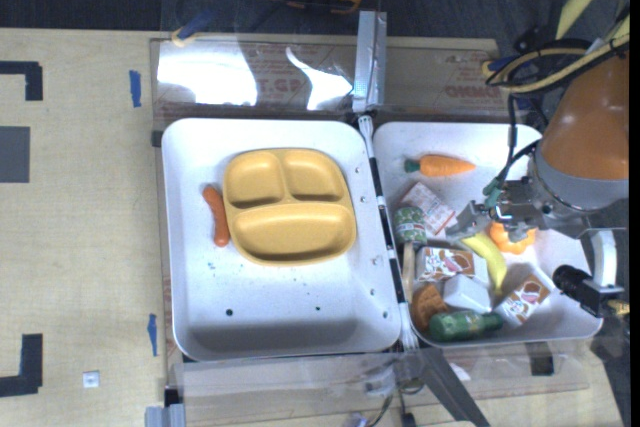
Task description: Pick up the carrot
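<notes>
From the overhead camera, the small orange plastic carrot with a green top (441, 166) lies on its side at the far end of the right white bin (455, 134), apart from the clutter of packets nearer the viewer; it looks light, rigid and smooth, likely slippery; the thick middle, pinched across its width, seems the best hold; the claw (487, 212) hovers just nearer than the carrot, its spread impossible to tell.

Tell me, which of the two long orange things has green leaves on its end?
The carrot at the far side of the right bin has the green top. The other, the orange sausage in the left bin beside the yellow tray, is plain and darker.
</notes>
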